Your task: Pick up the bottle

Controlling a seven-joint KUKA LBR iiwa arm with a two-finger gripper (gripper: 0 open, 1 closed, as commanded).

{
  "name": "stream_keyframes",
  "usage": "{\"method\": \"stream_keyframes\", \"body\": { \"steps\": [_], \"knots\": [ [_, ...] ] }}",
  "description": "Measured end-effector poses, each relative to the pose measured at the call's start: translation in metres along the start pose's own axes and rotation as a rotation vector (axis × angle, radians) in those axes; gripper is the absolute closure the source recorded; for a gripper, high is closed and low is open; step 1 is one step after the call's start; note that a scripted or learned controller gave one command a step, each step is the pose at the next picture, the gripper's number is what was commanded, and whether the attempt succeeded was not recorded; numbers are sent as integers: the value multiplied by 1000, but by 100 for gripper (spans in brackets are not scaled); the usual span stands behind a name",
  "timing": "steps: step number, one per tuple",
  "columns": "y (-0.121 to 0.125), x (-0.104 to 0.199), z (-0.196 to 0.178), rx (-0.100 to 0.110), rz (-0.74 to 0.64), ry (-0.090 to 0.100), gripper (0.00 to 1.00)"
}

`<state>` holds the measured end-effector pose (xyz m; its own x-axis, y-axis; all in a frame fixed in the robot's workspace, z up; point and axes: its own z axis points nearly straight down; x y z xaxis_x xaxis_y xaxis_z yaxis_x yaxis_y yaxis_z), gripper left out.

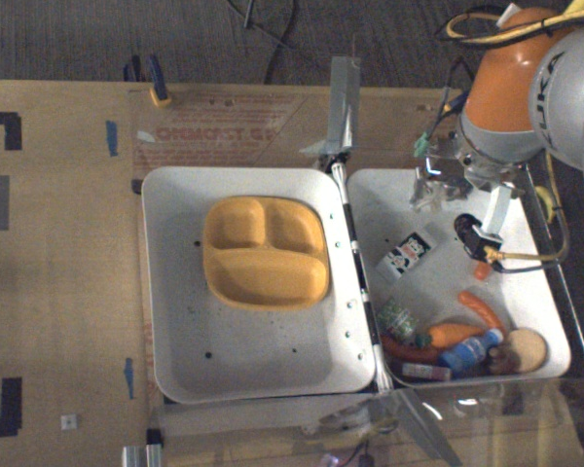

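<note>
Orange-banded, the arm [526, 76] looms closest to the lens at upper right, its gripper [438, 188] hanging over the far end of the right bin [370, 197]; whether it is open or closed cannot be told. A blue bottle [470, 350] lies among clutter at that bin's near edge. Left bin [165, 290] holds a yellow divided plate [265, 251].

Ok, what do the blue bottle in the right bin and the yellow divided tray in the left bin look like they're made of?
The bottle looks like thin plastic: blue body, paler cap end, a faint sheen, though it is small and partly crowded by other items. The divided tray looks like moulded plastic with a matte to satin finish: uniform yellow colour, rounded compartment walls, soft highlights. Neither can be confirmed from look alone.
</note>
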<state>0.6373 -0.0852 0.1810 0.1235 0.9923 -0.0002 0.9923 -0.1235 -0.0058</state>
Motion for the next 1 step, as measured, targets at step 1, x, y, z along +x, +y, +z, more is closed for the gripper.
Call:
{"method": "stream_keyframes", "body": {
  "steps": [1],
  "knots": [
    [16, -106, -104, -4, 89, -1, 100]
  ]
}}
